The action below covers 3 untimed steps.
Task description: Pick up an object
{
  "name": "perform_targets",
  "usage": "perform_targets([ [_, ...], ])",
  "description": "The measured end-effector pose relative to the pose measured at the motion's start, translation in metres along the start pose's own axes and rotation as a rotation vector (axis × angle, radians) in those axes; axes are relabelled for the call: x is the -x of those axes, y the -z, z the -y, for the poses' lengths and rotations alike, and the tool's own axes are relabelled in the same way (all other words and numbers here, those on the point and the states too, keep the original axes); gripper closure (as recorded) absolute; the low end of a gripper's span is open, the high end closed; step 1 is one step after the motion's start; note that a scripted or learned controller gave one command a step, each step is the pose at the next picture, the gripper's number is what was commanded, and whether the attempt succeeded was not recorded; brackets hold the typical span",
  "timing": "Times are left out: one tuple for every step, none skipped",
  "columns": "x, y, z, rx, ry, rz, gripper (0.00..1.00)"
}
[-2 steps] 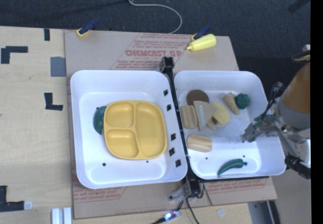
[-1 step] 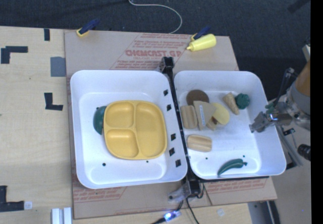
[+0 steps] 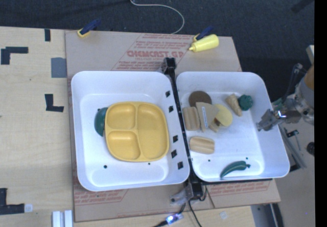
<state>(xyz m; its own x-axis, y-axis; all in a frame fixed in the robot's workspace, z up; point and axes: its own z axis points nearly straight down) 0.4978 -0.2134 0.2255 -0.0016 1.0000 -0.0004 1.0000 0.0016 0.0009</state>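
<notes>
The right bin (image 3: 265, 144) holds several small toy foods: a brown disc (image 3: 199, 98), tan wooden blocks (image 3: 191, 117), a yellow piece (image 3: 223, 115), a tan loaf-shaped block (image 3: 202, 144), a beige piece with a teal cap (image 3: 240, 103) and a green pepper (image 3: 234, 168). My gripper (image 3: 269, 119) hangs over that bin's right rim, reaching in from the right, apart from all of these. Nothing shows between its fingers.
The left bin (image 3: 87, 93) carries a yellow divided plate (image 3: 137, 131) with a dark green object (image 3: 100, 121) tucked at its left. A yellow clamp (image 3: 205, 43) and a blue-yellow clamp (image 3: 88, 27) sit on the cardboard behind the bins. A cable (image 3: 153, 3) runs at the back.
</notes>
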Motion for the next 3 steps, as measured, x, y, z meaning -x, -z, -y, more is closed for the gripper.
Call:
perform_targets([
  [-0.042, 0.009, -0.030, 0.000, 0.005, -0.002, 1.00],
  [-0.080, 0.008, -0.069, 0.000, 0.005, -0.001, 1.00],
  [-0.124, 0.013, -0.093, -0.001, 0.005, -0.002, 1.00],
])
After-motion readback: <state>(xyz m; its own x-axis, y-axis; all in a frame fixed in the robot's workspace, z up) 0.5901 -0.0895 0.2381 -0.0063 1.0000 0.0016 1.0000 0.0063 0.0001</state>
